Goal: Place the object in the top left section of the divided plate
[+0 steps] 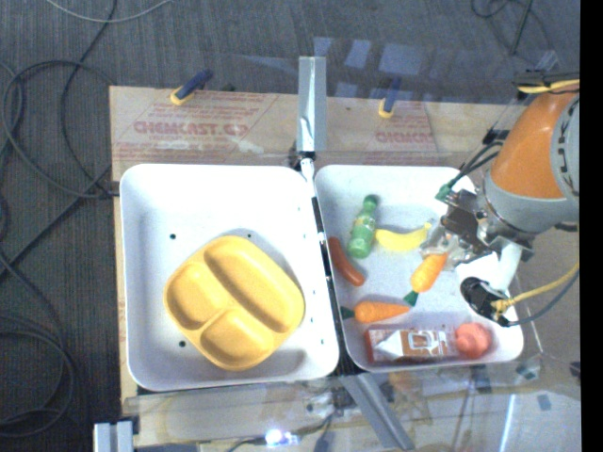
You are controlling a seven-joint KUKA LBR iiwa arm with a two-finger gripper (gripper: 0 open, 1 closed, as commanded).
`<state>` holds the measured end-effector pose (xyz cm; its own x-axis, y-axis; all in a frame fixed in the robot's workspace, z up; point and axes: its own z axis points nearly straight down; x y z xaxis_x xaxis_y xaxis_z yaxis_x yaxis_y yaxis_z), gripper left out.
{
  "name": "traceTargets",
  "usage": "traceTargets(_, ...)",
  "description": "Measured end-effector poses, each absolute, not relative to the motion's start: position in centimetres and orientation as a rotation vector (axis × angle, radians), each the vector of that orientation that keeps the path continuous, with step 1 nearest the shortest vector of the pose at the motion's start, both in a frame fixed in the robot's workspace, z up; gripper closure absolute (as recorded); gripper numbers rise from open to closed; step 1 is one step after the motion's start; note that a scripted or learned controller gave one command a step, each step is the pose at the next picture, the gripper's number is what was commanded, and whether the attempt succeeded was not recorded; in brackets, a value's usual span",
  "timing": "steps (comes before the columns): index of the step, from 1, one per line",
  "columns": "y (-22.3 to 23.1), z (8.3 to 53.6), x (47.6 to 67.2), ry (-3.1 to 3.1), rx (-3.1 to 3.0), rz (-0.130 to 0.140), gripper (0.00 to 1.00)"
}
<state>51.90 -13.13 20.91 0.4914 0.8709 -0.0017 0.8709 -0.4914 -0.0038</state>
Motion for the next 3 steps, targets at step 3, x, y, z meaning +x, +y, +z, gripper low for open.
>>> traceTargets(3,0.3,18.2,48.3,-1.177,-2.91,0.009,1.0)
